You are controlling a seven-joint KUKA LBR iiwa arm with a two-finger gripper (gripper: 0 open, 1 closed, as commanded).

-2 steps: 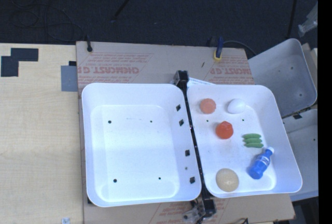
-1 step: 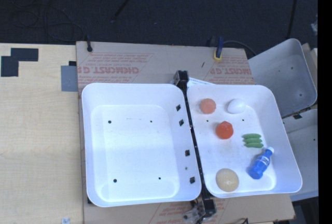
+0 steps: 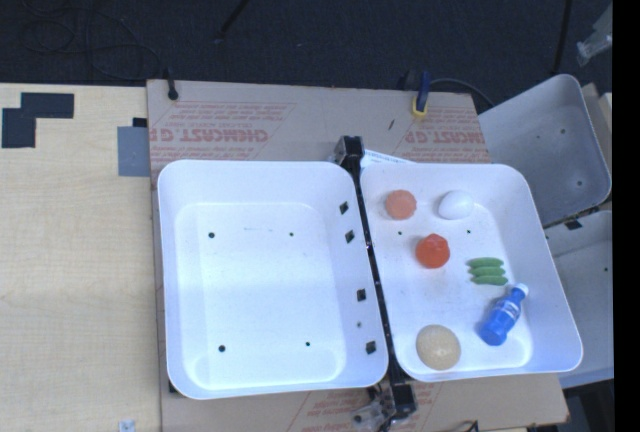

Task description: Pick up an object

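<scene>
Camera view lets us look down on the bench point(image 3: 70, 250) and its two white bins. We see the left bin point(image 3: 180, 190) showing only its bare floor with a few small dark holes. The right bin point(image 3: 545, 250) holds all the objects we can count. Near its far wall, a pale orange ball point(image 3: 401, 204) sits beside a white egg-shaped piece point(image 3: 455, 205). A red ball point(image 3: 433, 251) lies near the middle, and green pea pods point(image 3: 488, 270) lie to its right. A blue bottle point(image 3: 502, 315) lies tilted near the right wall, well apart from a cream round object point(image 3: 438, 346) at the near edge. Brown cardboard point(image 3: 260, 125) lies under both bins. We cannot tell the state of the end effector.
</scene>
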